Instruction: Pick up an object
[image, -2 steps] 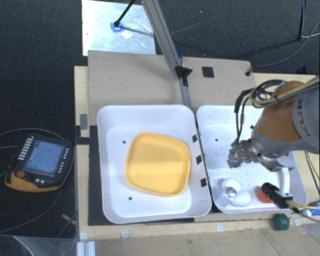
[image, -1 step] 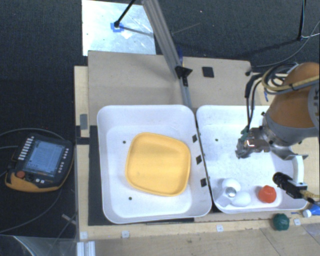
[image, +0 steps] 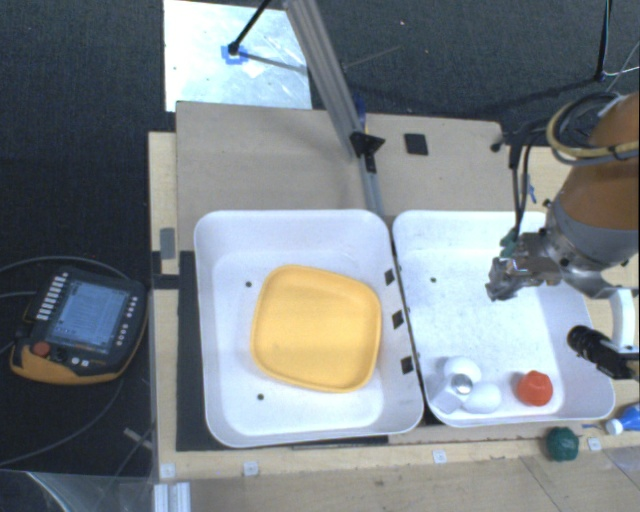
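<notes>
Grey pincer (image: 503, 283) fingertips indistinct.

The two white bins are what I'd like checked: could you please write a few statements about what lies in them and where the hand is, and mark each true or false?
1. The yellow plate lies in the left bin. True.
2. The red object sits in the left bin. False: it lies in the right bin, near its front edge.
3. The hand hangs over the right bin. True.
4. The hand holds the white object. False: that object lies on the bin floor, apart from the hand.
5. A green ball lies outside the bins. True.
</notes>
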